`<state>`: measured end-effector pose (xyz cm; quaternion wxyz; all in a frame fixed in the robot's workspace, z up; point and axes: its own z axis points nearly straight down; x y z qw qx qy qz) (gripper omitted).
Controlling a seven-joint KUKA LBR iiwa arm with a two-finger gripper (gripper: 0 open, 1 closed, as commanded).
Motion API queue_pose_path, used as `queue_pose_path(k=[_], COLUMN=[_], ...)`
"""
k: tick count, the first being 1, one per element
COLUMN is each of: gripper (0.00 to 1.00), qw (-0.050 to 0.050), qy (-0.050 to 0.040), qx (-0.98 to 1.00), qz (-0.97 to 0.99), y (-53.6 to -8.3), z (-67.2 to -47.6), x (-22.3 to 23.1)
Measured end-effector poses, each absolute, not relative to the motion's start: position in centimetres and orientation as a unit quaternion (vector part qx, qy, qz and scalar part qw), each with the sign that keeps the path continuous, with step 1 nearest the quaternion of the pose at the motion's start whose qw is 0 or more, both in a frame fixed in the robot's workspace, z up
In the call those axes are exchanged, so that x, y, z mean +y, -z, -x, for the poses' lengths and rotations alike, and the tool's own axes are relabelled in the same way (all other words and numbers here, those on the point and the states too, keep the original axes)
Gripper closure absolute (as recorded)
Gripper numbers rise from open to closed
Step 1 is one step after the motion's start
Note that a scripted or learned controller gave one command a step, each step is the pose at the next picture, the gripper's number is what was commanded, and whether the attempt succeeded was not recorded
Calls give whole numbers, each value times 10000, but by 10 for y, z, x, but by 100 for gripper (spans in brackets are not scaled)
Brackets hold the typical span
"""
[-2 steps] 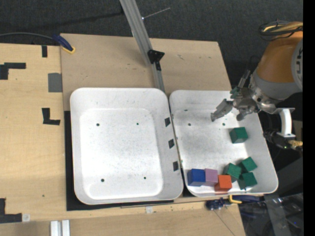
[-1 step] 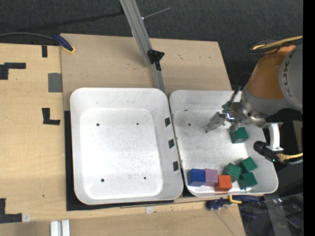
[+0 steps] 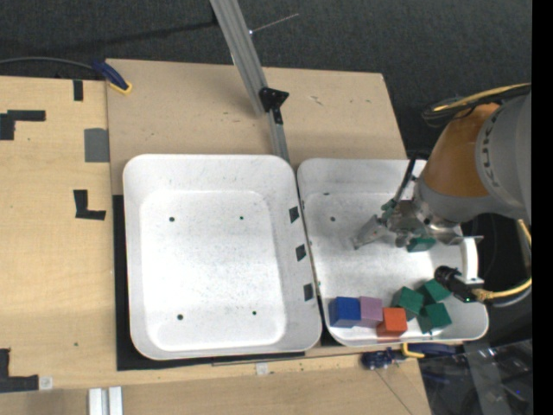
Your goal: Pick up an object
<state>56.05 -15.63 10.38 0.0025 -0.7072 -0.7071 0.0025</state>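
The gripper (image 3: 380, 230) is seen low inside the right bin (image 3: 346, 180), over bare white floor in that bin's middle. Whether anything is grasped cannot be told: the tips are small and blurred, and no block can be made out at them. A patch of teal is seen just beside the wrist, on the side away from the tips, but it cannot be told whether that is a loose piece or part of the tool.

The candidate objects are gathered at the bin's near edge, well apart from the gripper, below it in the picture and somewhat toward the arm's base. A blue block (image 3: 346, 310) lies nearest the tips, with a lilac block (image 3: 371, 309) touching it, an orange block (image 3: 394, 321) just beyond, and green blocks (image 3: 422, 305) farthest along the row.

The step in hand is judged to be the approach, with no pick yet made. For the next move, a shift toward the row is called for, and a descent over one block. The blue one is judged easiest, its outer side being free. The closely packed neighbours may be nudged aside.
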Motion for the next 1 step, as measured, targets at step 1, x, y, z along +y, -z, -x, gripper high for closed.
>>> queue_pose_path(k=[1], gripper=[100], qw=[15], qy=[-7], qx=[-7077], qz=[7065], y=[-117], z=[-562], x=[-155])
